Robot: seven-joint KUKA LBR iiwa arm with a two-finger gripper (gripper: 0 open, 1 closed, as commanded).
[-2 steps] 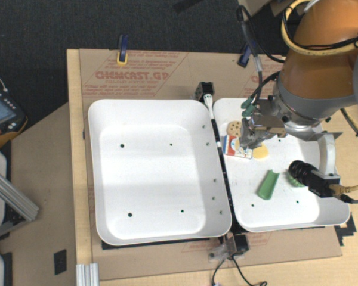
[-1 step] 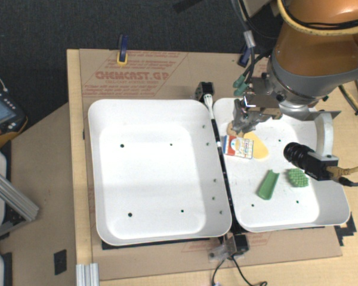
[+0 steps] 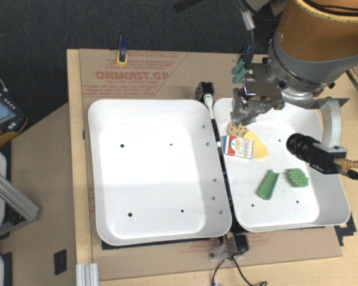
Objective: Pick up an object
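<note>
My gripper point(image 3: 241, 117) hangs over the back left part of the right bin point(image 3: 322, 210). Just below its tip lies a small tan block with dark dots point(image 3: 235, 129). It touches a red, white and blue packet point(image 3: 239, 146), which lies against a yellow wedge point(image 3: 260, 148). Whether the gripper touches the tan block is unclear. Nearer the front of the same bin lie a green bar point(image 3: 267, 185) and a small green knobbly lump point(image 3: 297, 177).
The left bin point(image 3: 107, 124) stands beside the right one, the two sharing a dark seam point(image 3: 221, 159). Both rest on a brown cardboard sheet point(image 3: 137, 70). A black clip point(image 3: 204, 91) sits at the back between the bins.
</note>
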